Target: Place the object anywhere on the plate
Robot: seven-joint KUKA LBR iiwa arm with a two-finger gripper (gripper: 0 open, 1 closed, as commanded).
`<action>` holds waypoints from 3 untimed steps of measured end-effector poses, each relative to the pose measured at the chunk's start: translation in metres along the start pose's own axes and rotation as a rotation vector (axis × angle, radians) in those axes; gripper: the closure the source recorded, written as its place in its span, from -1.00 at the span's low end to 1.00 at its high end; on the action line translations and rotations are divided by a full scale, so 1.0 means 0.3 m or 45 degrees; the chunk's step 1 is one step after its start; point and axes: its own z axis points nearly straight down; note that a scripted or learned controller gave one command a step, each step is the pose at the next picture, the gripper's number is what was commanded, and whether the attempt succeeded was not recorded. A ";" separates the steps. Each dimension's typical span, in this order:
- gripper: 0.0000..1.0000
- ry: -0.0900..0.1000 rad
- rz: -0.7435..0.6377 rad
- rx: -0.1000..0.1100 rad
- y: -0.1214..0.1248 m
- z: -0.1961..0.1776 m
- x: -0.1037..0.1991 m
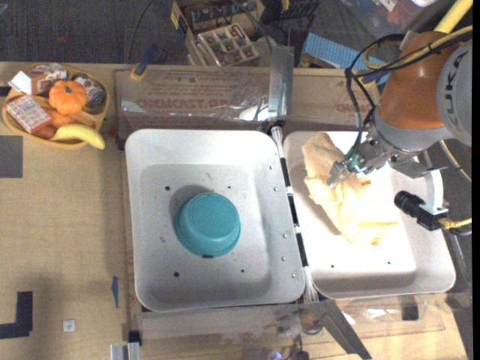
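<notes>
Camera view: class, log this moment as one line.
gripper: over right bin, at cloth | plate: left bin, bare | placing: not done

Two shallow white bins [150, 156], one round teal plate [208, 224], one crumpled pale yellow cloth [345, 201], one basket of toy food [52, 111].

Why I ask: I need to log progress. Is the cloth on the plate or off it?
Off. The pale yellow cloth lies crumpled in the right bin; the teal plate sits in the left bin.
</notes>
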 end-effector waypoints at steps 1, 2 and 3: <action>1.00 -0.001 0.000 -0.001 0.002 -0.134 -0.004; 1.00 0.001 -0.511 -0.001 0.063 -0.167 0.147; 1.00 0.001 -1.019 -0.002 0.095 -0.190 0.301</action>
